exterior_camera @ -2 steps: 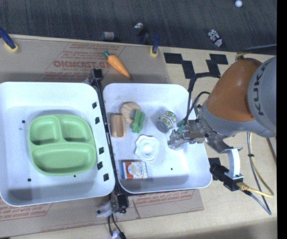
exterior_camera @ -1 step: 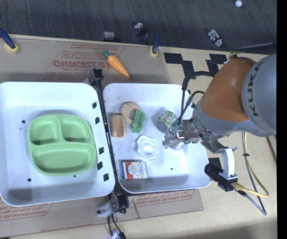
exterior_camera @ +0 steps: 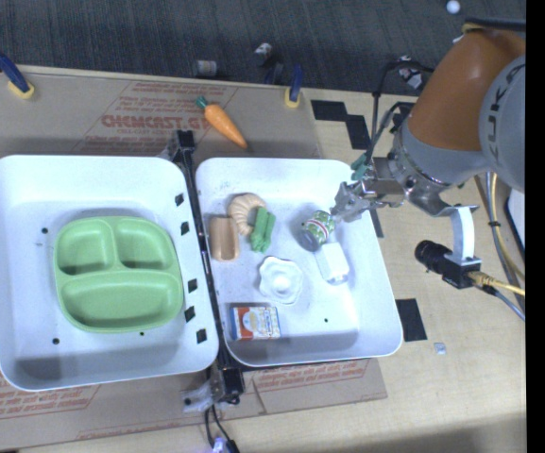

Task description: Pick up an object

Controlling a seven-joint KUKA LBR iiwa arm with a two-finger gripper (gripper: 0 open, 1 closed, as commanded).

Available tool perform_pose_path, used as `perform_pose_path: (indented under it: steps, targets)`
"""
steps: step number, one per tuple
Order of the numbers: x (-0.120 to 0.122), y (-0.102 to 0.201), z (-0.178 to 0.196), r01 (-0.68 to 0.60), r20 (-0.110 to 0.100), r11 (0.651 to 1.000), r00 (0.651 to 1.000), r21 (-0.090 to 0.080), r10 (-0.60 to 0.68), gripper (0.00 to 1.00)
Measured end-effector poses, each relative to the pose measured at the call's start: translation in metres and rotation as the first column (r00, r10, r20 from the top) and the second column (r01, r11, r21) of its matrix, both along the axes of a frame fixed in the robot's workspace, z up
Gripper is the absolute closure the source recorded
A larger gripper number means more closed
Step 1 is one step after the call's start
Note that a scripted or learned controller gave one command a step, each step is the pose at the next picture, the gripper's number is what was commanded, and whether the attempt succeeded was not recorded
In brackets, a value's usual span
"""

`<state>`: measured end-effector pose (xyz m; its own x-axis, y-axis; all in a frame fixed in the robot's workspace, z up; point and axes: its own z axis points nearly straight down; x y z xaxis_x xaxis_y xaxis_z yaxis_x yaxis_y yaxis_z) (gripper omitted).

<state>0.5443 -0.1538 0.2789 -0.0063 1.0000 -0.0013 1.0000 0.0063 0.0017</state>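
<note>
The pick looks only begun: the pincer [exterior_camera: 346, 203] hangs low over the upper right of the right bin [exterior_camera: 371, 333], just beside the small green-and-white can [exterior_camera: 316, 228], and whether it is released or clenched on anything I cannot tell, so no object counts as lifted and the grasp and raise are left to do. The croissant [exterior_camera: 245, 208], green piece [exterior_camera: 262, 228], tan block [exterior_camera: 222, 237], white cup [exterior_camera: 280, 278], white bottle [exterior_camera: 332, 263] and small box [exterior_camera: 253, 322] lie loose in that bin, the left bin [exterior_camera: 17, 347] holds a green divided tray [exterior_camera: 117, 274], and both bins sit on a cardboard-covered surface [exterior_camera: 140, 111] bearing a toy carrot [exterior_camera: 224, 125], with dark carpet [exterior_camera: 159, 17] beyond
</note>
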Motion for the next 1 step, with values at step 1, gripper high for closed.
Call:
perform_pose_path:
  steps: [1]
  targets:
    - [0.0373,-0.044,-0.0763,0.002,-0.006,1.0,1.0,0.002,-0.002,1.0]
